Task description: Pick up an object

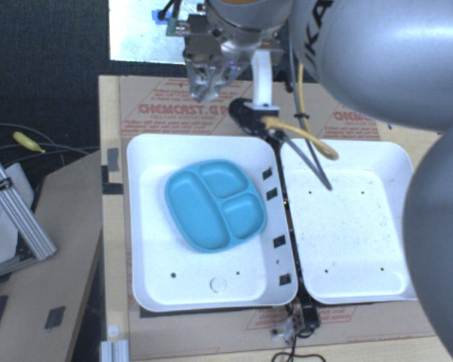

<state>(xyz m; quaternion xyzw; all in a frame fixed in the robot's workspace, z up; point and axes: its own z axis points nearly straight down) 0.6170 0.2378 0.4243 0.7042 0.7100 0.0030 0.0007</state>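
Left bin (147,277): holds the blue tray (215,204), flat, slightly turned, near the middle; nothing crowds it, so judged easy to reach from above
Right bin (362,277): just beside, sharing the centre divider
Gripper (208,81): above the far edge beyond both bins, clear of the tray; carries nothing; finger spread cannot be told

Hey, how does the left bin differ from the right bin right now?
The left bin holds a blue divided plate; the right bin holds no plate. The left bin lies fully in sight, while the grey arm covers part of the right bin. Both are shallow, white and side by side.
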